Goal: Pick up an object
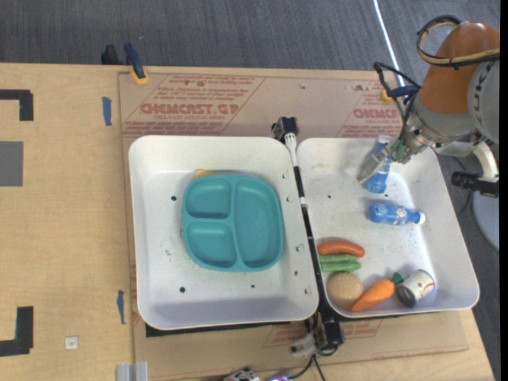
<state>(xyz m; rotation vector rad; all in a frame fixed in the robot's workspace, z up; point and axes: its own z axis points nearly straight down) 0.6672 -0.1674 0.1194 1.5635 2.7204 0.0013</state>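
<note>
Carrot (376, 294) foreground; pincer (379, 167) perhaps gripping bottle.

From my screen the light is bright and even, coming from overhead. The two white bins (151, 213) read almost blown out, with little shading on their floors, and the teal tray (234, 222) shows a soft sheen. Shadows are short and faint, tucked close under the small things at lower right. The tan surface (55, 236) is evenly lit. Focus is soft overall; the red print on the cardboard (186, 108) is slightly fuzzy. The orange band (460, 66) at upper right looks saturated.
</note>
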